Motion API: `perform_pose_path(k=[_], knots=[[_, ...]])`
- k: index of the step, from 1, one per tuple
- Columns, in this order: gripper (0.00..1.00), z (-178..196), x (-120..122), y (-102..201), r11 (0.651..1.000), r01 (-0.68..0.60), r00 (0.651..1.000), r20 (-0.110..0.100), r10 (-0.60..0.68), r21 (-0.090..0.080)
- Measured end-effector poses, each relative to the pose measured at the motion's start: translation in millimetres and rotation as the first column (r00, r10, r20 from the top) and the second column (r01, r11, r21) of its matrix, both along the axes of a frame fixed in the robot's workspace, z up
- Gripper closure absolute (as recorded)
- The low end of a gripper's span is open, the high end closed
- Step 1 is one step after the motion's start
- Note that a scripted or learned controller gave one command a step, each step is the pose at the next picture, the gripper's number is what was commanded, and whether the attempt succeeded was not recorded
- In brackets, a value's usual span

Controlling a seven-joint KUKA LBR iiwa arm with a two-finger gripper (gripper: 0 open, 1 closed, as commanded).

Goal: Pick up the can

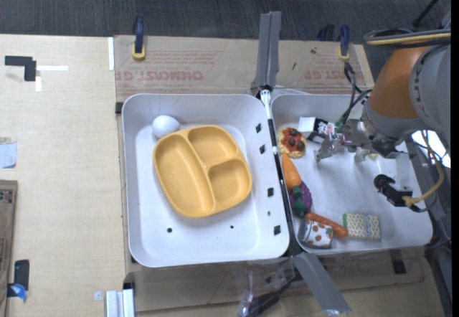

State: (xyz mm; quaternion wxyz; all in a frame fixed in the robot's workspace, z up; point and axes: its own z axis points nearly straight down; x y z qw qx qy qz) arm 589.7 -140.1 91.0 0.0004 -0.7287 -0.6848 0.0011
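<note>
The can [318,234] is lying on its side in the near-left corner of the right bin [401,237], touching a carrot [327,222]. Farther up this bin, the gripper [343,150] is hovering with fingers spread wide, gripping nothing, well apart from the can.

Even, bright overhead light falls on the bench, with mild glare on the white bin [143,237] walls. Shadows are soft and short, lying just beneath the fingers [324,153]. Focus is fairly sharp, slightly grainy
</note>
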Motion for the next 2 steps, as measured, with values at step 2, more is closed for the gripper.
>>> perform_pose_path(k=[2], knots=[[0.00, 101, 9, 71, 0.999, 0.032, 0.999, 0.002, -0.032, -0.001]])
